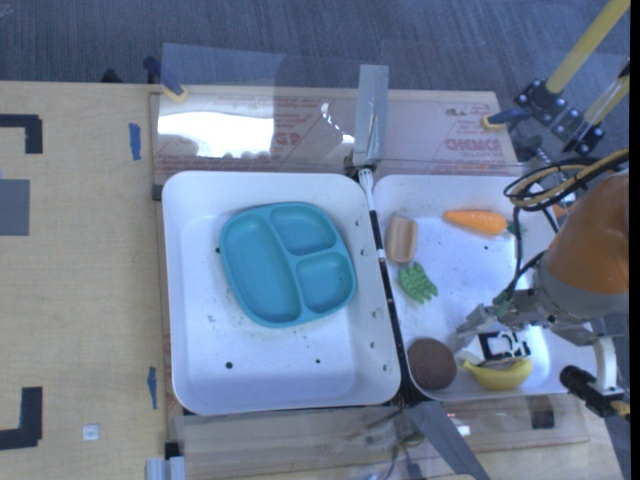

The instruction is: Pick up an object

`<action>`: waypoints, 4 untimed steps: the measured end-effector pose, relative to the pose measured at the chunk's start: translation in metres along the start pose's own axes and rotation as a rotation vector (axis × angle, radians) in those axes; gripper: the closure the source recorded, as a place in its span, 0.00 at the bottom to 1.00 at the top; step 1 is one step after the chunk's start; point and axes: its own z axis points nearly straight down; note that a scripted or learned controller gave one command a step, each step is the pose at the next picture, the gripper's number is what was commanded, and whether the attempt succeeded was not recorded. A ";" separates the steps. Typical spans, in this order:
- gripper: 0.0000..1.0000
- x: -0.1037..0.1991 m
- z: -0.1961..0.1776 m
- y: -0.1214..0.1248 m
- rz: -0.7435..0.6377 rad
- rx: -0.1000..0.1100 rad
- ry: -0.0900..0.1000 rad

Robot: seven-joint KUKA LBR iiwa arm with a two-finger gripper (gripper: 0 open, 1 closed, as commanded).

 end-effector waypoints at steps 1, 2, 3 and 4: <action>0.00 -0.022 0.001 0.080 0.055 0.000 -0.001; 0.00 -0.032 0.001 0.180 -0.034 0.033 0.016; 1.00 -0.038 -0.007 0.178 -0.036 0.036 0.003; 1.00 0.036 0.003 0.182 -0.034 0.033 0.000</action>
